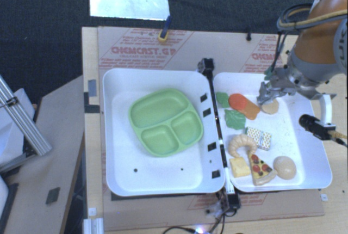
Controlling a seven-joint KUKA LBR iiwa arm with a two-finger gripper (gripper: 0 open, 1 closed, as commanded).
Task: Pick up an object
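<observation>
My gripper [267, 98] low in the right bin [318, 176] at its 12 o'clock, grip state hard to tell, carrot [243, 105] just at its 9 o'clock, green tray [165, 121] in left bin [117, 173]

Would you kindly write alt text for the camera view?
The arm's gripper hangs low in the right bin, beside a carrot among toy foods including a pizza slice. The left bin holds a green divided plate.
</observation>
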